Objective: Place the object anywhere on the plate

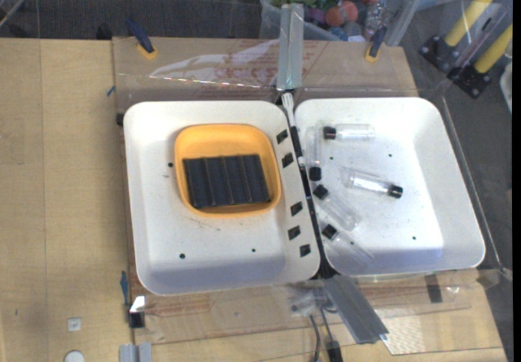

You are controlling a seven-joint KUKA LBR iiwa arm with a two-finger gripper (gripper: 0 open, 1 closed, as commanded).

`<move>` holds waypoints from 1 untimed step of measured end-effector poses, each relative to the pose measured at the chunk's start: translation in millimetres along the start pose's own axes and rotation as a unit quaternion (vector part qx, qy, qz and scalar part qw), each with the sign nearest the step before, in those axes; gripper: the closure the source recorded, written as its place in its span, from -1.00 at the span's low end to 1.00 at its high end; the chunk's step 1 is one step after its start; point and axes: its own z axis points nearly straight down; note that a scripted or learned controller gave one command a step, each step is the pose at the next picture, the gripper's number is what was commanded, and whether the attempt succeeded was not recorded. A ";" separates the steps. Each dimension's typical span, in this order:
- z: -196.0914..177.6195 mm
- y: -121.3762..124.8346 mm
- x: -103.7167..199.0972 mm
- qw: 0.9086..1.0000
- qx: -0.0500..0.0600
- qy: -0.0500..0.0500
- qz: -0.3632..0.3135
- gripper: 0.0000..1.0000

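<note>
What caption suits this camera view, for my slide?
Orange plate holding a black ridged block in the left bin; clear black-capped vials lie in the right bin.

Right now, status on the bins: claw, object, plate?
Clear vials with black caps lie loose in right bin. Orange plate in left bin, dark ridged block already sitting on it. Nothing placed yet.

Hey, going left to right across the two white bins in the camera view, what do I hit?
Left bin → orange plate with a black ridged block → divider between the bins → clear black-capped vials → right bin.
</note>
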 end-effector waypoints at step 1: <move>0.2 7.1 2.6 0.997 0.000 -0.001 -0.079 1.00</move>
